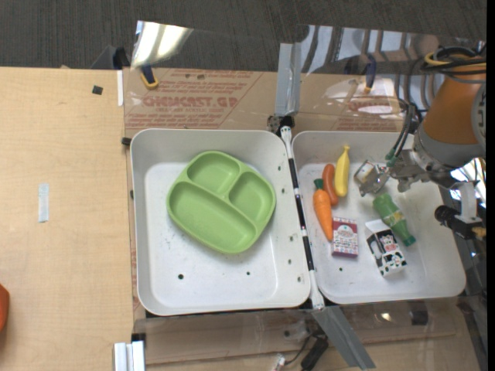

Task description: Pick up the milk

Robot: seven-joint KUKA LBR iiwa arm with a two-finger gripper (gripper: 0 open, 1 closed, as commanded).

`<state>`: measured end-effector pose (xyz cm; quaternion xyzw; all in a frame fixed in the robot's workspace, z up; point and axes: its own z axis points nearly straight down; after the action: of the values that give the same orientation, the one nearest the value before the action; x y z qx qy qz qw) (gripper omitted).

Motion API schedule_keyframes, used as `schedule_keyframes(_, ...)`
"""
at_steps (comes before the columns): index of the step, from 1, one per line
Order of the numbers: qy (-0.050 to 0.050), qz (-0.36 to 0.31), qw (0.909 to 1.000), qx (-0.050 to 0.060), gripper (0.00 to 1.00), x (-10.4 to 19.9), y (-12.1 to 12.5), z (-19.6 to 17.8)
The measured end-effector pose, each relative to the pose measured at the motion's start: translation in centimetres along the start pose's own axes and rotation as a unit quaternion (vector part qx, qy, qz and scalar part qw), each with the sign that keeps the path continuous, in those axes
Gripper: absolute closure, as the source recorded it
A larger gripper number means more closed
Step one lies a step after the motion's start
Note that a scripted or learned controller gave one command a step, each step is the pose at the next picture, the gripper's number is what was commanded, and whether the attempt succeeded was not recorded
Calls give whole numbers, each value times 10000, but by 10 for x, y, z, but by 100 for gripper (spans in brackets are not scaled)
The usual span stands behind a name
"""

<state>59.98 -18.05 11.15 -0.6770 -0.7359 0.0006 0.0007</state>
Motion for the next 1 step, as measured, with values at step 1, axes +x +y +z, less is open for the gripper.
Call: schedule_keyframes(1, -1, 188, 9998, -7, 0, 42, -58, 20)
